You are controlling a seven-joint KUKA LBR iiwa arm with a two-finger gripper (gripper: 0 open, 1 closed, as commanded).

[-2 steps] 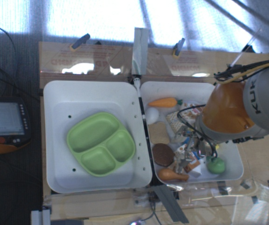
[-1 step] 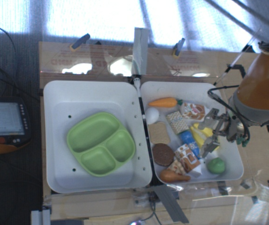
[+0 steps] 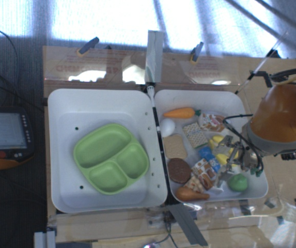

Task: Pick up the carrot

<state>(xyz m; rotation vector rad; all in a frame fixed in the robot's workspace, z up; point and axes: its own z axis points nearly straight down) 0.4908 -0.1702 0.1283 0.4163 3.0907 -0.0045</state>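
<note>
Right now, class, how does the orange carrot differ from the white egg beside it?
The orange carrot is long and tapered with a green end; the white egg is short and rounded. The carrot lies nearer the right bin's far wall; the egg sits by the divider. Both are in the right bin, close together.

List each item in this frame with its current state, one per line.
carrot: lying flat at the right bin's far edge, untouched
gripper: low over the right bin's near-right clutter, away from the carrot
green plate: upright in the left bin, compartments bare
white egg: resting by the divider, just below the carrot
brown cookie: lying flat in the right bin
green ball: resting in the right bin's near-right corner
</note>
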